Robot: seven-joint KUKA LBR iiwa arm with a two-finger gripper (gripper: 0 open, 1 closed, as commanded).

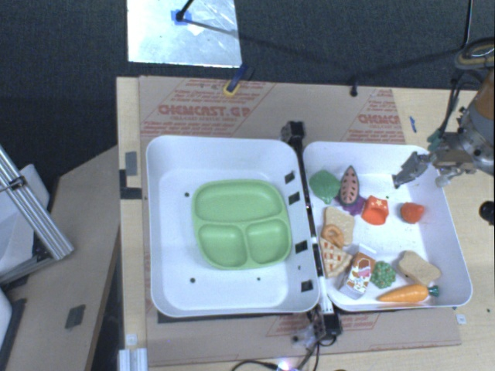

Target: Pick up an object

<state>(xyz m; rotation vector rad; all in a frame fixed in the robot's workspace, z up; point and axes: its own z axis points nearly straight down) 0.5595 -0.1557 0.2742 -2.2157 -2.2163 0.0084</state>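
Gripper (407,170) hovering over right bin (452,230), near its far right corner.
Fingers' state impossible to tell; nothing seen between them. Toy food scattered across that bin: orange piece (374,211) and red piece (411,212) nearest, carrot (404,293) along the near edge. Green tray (240,223) in left bin (166,207).

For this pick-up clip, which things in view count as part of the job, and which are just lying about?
Part of the job:
- end effector, above the right bin
- toy food in that bin: carrot, tomato, broccoli, waffle, bread roll

Lying about:
- green divided plate in the left bin
- foil sheet beyond the bench
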